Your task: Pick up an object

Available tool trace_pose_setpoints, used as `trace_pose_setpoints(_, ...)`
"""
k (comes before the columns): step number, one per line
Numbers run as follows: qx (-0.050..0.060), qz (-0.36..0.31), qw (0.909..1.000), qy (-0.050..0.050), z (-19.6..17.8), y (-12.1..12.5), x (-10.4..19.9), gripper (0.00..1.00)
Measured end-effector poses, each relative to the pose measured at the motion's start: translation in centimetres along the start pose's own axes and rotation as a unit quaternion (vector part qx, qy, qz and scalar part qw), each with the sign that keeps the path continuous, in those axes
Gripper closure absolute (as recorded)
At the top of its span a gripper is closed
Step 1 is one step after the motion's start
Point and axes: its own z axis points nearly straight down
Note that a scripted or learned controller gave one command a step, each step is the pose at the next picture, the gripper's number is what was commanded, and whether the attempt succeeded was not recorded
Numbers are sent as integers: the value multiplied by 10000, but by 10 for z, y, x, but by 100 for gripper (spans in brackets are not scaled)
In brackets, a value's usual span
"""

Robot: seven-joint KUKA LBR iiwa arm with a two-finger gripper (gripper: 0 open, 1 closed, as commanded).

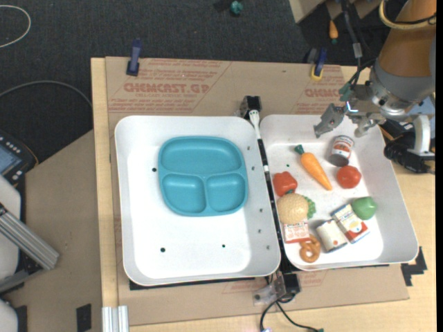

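Overhead, the gripper hangs with metal fingers released above a small cylindrical can beside a tapered plastic carrot.

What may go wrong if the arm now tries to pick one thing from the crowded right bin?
1. The gripper hangs open above the small can, which stands near the bin's back wall; a finger may hit that wall.
2. The carrot and tomato lie close to the can, so a descent could push them aside or catch two things.
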Motion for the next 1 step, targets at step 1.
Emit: trace_pose_setpoints(1,21,-18,10000,12,-2,-32,44,0)
